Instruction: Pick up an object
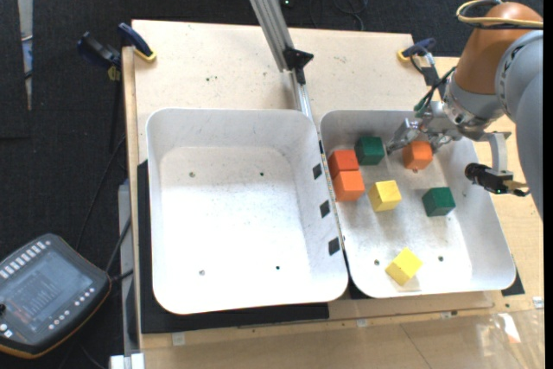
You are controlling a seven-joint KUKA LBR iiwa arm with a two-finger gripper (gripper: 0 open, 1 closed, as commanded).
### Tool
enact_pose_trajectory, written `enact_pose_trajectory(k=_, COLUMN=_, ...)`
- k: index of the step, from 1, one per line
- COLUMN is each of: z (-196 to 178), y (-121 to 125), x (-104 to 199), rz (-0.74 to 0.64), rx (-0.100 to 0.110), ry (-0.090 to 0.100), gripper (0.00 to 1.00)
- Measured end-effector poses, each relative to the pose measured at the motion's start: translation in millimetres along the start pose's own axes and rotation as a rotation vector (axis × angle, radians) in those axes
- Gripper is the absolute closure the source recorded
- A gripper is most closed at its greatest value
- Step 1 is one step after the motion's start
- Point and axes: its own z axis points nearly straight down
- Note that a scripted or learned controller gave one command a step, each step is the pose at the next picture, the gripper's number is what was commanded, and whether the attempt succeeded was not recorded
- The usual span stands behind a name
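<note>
inside right bin (492,246): orange, green, yellow blocks (385,195).

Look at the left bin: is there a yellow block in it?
No: both yellow blocks lie in the right bin, not in the left bin.

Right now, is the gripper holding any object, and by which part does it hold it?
It looks so: a small orange block sits between the fingers of the gripper, held by its upper sides above the right bin.
</note>
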Motion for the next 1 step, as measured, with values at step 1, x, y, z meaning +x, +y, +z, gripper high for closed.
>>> enact_pose_trajectory(k=1, z=-12.0, y=1.2, x=0.2, rz=-0.002, rx=-0.004, ry=-0.002, gripper=1.00)
